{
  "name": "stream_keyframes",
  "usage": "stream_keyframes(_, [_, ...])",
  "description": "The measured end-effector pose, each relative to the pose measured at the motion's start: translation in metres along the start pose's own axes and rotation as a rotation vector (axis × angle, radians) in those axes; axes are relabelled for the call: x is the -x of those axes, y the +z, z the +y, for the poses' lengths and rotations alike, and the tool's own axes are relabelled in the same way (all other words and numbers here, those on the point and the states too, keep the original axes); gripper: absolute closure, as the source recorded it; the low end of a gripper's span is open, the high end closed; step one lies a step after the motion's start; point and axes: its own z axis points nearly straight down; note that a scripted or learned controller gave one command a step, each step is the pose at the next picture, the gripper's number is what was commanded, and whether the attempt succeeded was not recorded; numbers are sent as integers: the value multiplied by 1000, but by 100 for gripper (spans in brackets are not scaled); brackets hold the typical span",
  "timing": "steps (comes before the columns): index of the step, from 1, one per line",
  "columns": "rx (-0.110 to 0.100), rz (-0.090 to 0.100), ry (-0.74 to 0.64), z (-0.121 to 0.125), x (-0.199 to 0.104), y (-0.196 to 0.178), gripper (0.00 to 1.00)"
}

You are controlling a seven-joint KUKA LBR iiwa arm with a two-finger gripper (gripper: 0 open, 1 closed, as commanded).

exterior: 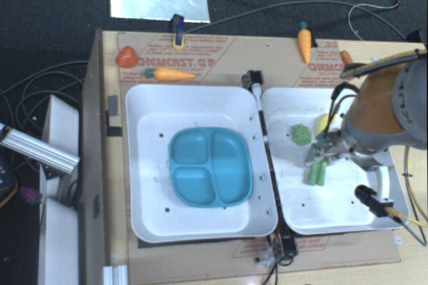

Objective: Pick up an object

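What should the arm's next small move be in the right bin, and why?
Probably a short drop straight down onto the green block. The gripper sits just above its upper end in the right bin, with nothing seen between the fingers, and the round green piece lies apart, up and left.

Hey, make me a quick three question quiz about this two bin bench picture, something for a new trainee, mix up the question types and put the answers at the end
1. True or false: the blue divided plate lies in the left bin.
2. Which object is nearest the gripper? A) orange carrot B) green cylinder C) red toy
3. Fill in: the round green piece lies in the ____ bin.

Key: 1 true; 2 B; 3 right.
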Motion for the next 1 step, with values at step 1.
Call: stream_keyframes(1, [-1, 2, -3, -14, -106, -90, 100])
